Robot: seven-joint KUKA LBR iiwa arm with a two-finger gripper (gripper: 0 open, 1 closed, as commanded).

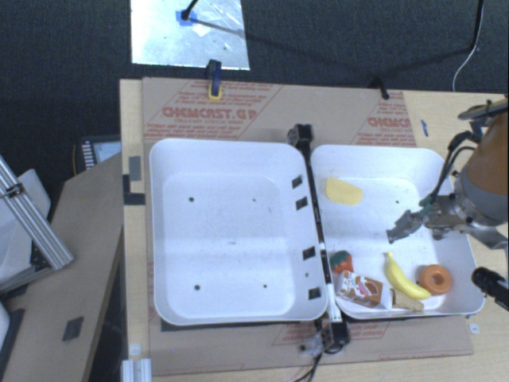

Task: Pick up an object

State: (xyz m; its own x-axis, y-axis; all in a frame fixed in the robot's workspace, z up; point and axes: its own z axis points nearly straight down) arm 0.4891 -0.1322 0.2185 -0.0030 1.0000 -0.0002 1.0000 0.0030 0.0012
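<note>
Snack packet (362,290) lies at right bin's (374,159) near edge, banana (402,278) and orange ring (435,278) beside it, yellow piece (343,191) farther back. Gripper (400,229) hovers above banana; grip state indeterminate.

Most of the arm (487,173) is cut off by the right edge, so its upper links cannot be traced. The hand (402,228) is seen as a dark, blurred shape above the right bin (382,161). The print on the snack packet (362,289) is too small to be read.
</note>
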